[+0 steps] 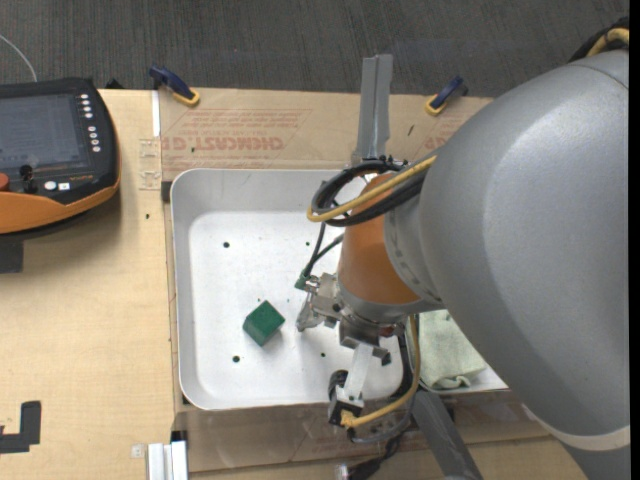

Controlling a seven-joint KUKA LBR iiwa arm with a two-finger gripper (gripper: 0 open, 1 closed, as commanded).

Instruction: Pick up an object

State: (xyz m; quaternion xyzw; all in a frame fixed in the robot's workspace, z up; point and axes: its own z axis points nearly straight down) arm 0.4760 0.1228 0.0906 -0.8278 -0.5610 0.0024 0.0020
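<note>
A green block (263, 323) lies on the floor of the left white bin (200, 268), toward its front middle. My gripper (316, 313) hangs low over the same bin, just to the right of the block and a short gap from it. The orange-banded wrist and the big grey arm above hide most of it. A small green bit (300, 283) peeks out at the gripper's upper left edge, and I cannot tell what it is.
A pale green cloth (445, 353) lies in the right bin, mostly under the arm. A teach pendant (45, 153) rests on the bench at far left. Clamps (175, 85) hold the cardboard sheet (260, 133) behind the bins. A grey upright post (376, 108) stands at the back.
</note>
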